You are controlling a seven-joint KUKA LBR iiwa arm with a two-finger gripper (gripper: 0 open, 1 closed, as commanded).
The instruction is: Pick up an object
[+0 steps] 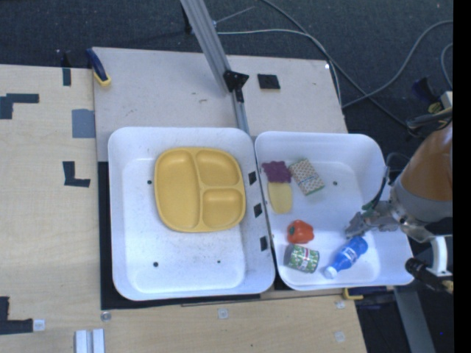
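In the right bin [346,149] lie several small objects. A purple bunch [276,170] sits above a yellow piece [280,197], with a patterned packet [306,176] beside them. Lower down are a red pepper [299,232], a green can [302,258] and a blue bottle [346,257] lying tilted. My gripper [363,223] hangs low over the bin's right side, just above the upper end of the blue bottle. Whether it touches the bottle I cannot make out. Nothing shows between its tips.
The left bin [132,219] holds a yellow divided plate [199,189]. A grey metal bar [213,43] runs down from the top to the gap between the bins. The arm's orange band [434,168] stands at the right edge, beyond the bin's right wall.
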